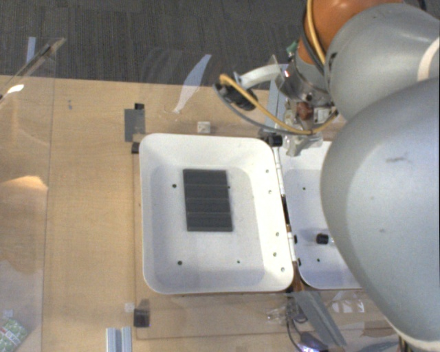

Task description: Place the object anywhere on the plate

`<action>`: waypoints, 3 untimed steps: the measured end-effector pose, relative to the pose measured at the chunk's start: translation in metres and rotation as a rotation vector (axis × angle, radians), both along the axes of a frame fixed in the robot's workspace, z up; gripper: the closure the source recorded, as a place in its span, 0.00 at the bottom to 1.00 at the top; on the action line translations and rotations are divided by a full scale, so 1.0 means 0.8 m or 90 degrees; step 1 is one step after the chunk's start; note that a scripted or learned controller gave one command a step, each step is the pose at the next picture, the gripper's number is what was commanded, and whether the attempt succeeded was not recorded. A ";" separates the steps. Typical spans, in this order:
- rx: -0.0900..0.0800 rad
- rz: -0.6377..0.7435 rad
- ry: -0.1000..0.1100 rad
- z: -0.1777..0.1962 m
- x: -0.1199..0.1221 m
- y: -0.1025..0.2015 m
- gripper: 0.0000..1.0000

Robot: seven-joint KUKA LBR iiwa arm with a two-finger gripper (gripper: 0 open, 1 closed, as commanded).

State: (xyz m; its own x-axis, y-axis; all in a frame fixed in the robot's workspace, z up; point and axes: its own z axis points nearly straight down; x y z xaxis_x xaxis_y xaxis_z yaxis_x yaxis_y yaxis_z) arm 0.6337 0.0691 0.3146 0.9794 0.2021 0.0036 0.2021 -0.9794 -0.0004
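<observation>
Pale wood tabletop [75,206] runs under two shallow white bins set side by side, with dark carpet beyond its far edge. In the left bin [155,227] lies a dark grey ribbed plate [208,199], rectangular, its long axis running from the far side toward the near side, flat on the bin floor and roughly centred. The right bin [313,265] is largely covered by the arm [385,206] — its broad grey body swings in from the right and hides most of that bin's floor.

Which object is to be moved cannot be told: a small dark thing [321,238] sits on the visible strip of the right bin's floor, just at the arm's edge, but it is too small to name, and it could as well be a bin fixture.

The wrist, with its orange band [337,17] and looped yellow cable [265,110], hangs over the far corner of the right bin, near the seam between the bins. The hand [302,141] seems to point down there, but whether it is open, or has anything in it, cannot be told.

The plate lies to the left of the hand and nearer the camera — so any placing move would likely carry the wrist leftward across the seam.
</observation>
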 end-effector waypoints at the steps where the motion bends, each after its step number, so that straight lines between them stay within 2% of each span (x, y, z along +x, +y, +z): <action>1: 0.000 0.005 0.000 0.045 -0.033 0.012 1.00; 2: 0.000 0.072 0.001 0.023 -0.183 0.070 1.00; 3: -0.001 0.138 0.002 -0.064 -0.144 0.164 1.00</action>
State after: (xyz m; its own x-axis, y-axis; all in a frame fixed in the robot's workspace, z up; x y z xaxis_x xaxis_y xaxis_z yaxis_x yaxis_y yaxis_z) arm 0.5181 0.2005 0.2631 0.9129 0.4083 -0.0007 0.4083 -0.9129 0.0003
